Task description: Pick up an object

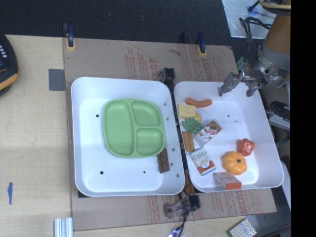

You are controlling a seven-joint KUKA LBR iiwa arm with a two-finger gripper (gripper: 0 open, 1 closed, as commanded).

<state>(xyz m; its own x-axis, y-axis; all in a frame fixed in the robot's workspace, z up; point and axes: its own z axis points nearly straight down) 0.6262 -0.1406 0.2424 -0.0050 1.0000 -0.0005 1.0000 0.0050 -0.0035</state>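
Although the arm is cut off at the frame's 2 o'clock edge, its end effector shows over the right bin's far rim, fingers spread wide and gripping nothing. Two white bins sit on the tabletop: the left bin bears one green divided plate and one brown block. The right holds one sausage at 11 o'clock, one red pepper, one orange pumpkin at 5 o'clock, two small cartons, plus overlapping pieces hard to identify.

Gripper hangs open over the right bin at its twelve o'clock rim; hotdog lies at nine o'clock of it.
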